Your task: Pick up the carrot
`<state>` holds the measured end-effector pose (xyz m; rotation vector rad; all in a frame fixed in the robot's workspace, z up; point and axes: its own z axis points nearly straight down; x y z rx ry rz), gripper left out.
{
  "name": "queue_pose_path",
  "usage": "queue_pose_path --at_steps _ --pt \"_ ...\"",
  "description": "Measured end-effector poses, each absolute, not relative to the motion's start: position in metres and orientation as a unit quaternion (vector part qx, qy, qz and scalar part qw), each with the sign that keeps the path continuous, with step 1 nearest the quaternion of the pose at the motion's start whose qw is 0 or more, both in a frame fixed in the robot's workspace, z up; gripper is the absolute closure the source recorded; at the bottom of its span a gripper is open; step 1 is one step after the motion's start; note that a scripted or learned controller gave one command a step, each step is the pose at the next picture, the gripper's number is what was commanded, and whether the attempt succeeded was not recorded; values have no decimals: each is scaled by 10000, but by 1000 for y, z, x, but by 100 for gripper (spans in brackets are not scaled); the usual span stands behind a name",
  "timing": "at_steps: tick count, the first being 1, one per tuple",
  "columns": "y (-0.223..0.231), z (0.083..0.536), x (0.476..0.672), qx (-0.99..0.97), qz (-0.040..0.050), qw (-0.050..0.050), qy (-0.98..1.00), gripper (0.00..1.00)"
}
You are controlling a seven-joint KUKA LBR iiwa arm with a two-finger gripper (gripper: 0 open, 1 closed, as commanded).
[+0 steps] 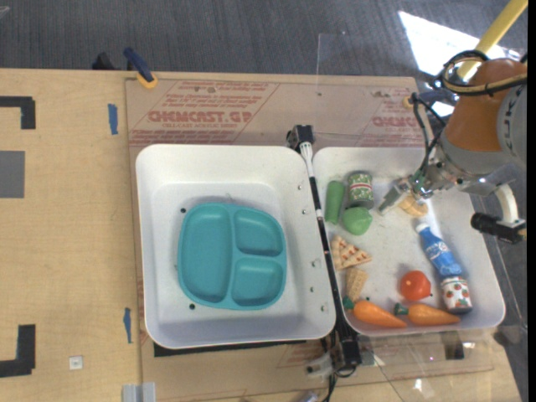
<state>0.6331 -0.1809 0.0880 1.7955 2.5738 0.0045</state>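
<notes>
I see two carrots at the front edge of the right bin (490, 249). The one I take as the target, the carrot (378, 314), lies on its side near the bin's front left corner, thick end toward the divider and tip pointing right. Its tip nearly meets the green top of a second carrot (433, 314) lying just beside it, and a tomato (414, 285) sits just behind the gap between them. An ice-cream cone (357, 285) lies close behind the target's thick end.

I judge it a light, rigid plastic toy with a smooth, tapered skin, so it could squirt out of a pinch taken near the tip. I would close across the thick half, fingers straddling its short axis, coming straight down. The bin wall in front and the cone behind leave little room for the fingers, so the alignment needs care.

The arm reaches in from the right, its orange band high over the bin's back right corner. The gripper (409, 193) sits low at the back of the bin, just beside a small tan item (412, 207) and near a green can (360, 188), well apart from the carrot. I cannot tell how wide it stands, and I see nothing clearly held in it. A blue bottle (439, 252) lies between it and the carrots
</notes>
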Motion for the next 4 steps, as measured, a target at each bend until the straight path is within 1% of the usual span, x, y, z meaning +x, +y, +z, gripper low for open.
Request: queue_pose_path --at_steps 1,2,3,4 --pt "-173 88 630 6785 7 9 7346 0" --pt "-210 90 652 7569 73 -120 6534 0" --pt "-193 88 597 6034 18 19 7975 0" --pt "-193 102 600 6040 37 80 7969 100"
